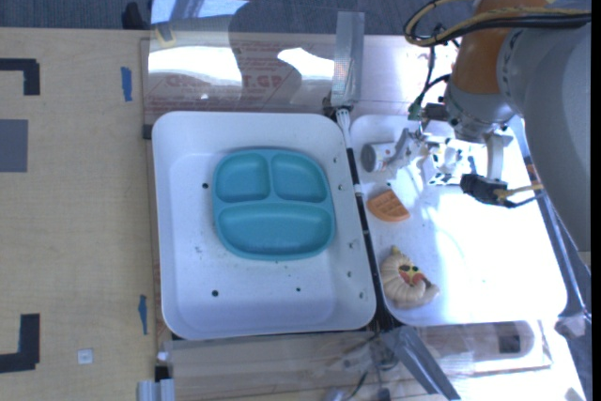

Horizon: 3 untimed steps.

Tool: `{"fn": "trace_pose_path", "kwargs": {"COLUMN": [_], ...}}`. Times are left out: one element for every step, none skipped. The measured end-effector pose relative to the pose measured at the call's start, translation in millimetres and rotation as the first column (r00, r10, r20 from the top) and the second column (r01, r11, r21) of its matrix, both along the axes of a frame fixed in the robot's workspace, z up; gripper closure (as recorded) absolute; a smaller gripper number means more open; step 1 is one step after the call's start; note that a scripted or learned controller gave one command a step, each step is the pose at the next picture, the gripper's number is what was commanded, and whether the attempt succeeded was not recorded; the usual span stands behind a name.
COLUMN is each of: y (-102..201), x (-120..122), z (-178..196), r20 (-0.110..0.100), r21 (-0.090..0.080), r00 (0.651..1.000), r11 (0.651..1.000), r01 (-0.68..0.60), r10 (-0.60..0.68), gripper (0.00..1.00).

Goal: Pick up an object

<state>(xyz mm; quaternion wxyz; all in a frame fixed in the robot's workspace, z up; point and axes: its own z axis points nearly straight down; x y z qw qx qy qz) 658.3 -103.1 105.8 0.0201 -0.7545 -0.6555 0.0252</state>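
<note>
In the right bin (526, 296) lie three objects: a grey cylinder (373, 155) near its far left corner, an orange wedge-shaped piece (387, 207) just below it, and a cream shell-like toy with red and yellow marks (408, 280) near the front left. My gripper (424, 155) hangs low over the far part of the right bin, just right of the grey cylinder and above the orange piece. Glare on the bin floor washes out the area under it.
The left bin (178, 230) holds a teal divided plate (273, 203) in its middle. A shiny metal plate and a clear sheet stand behind the bins. Cables loop above the arm's wrist. Wooden bench surface lies to the left.
</note>
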Motion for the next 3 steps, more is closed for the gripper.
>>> {"fn": "trace_pose_path", "kwargs": {"y": [1,3,-5], "x": [-2,-28,-70], "z": [0,1,2], "r20": [-0.010,0.062,0.116], "r21": [-0.007,0.005,0.026], "r00": [0.981,0.944,0.825], "r11": [0.981,0.946,0.832], "r01": [0.196,0.325,0.554], "r10": [-0.196,-0.325,-0.553], "gripper": [0.00,0.00,0.00]}}
